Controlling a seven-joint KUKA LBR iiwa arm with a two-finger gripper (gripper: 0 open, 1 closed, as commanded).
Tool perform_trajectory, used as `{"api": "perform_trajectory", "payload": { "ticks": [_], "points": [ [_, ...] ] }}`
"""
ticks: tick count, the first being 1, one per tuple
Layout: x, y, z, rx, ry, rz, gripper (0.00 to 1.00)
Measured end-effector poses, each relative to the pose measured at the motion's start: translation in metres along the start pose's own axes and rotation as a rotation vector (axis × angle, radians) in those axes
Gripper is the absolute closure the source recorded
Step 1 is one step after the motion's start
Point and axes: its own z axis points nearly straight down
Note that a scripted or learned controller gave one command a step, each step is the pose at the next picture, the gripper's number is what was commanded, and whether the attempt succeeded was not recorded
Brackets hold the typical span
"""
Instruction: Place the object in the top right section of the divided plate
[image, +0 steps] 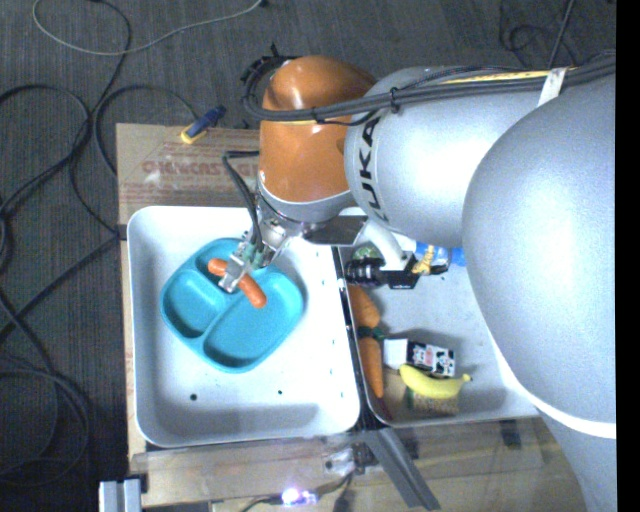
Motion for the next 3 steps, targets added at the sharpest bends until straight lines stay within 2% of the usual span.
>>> {"api": "perform_trajectory", "payload": {
  "ticks": [1, 2, 3],
  "points": [
    [-0.046, 0.03, -0.011, -0.002, 0.002, 0.111, 1.0],
    [0.003, -0.004, 0.009, 0.001, 0.001, 0.061, 1.0],
    [-0.011, 0.039, -0.107, -0.007, -0.002, 0.157, 1.0]
  ]
}}
